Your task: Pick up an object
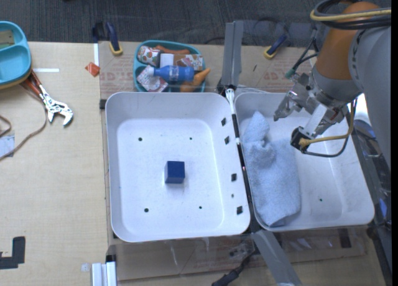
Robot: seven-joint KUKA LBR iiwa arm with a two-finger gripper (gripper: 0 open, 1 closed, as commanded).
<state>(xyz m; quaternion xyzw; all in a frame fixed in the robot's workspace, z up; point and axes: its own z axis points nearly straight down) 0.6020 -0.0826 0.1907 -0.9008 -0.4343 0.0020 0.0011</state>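
One blue cube [175, 171], one grey cloth [268, 170]

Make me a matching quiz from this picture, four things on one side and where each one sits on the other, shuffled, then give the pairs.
Things:
1. blue block
2. grey cloth
3. wrench
4. tool

Places:
A. over the right bin, near its back edge
B. on the wooden bench, left of both bins
C. lying along the right bin's left side
D. on the floor of the left bin

Pairs: 1-D, 2-C, 3-B, 4-A
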